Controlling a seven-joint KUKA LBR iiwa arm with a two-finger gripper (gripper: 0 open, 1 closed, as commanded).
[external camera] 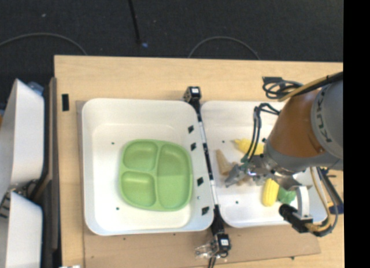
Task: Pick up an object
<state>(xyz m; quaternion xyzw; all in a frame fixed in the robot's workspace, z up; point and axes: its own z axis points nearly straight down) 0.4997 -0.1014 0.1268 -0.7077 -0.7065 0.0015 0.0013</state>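
Note:
My gripper (234, 175) hangs low over the left part of the right bin (231, 215), reaching in from the right under the orange wrist band. A brown cone-shaped piece (222, 159) lies just left of and above the fingertips. A yellow item (245, 144) lies behind the gripper, partly hidden by the wrist. A yellow corn cob (269, 192) and a small green thing (287, 194) lie to the right, beneath the arm. Whether anything sits between the fingers is unclear.
The left bin (98, 122) holds a green divided plate (156, 174). A black divider with clips (202, 157) runs between the bins. Cables (277, 86) lie on the bench behind the right bin. White boxes (23, 145) stand at the far left.

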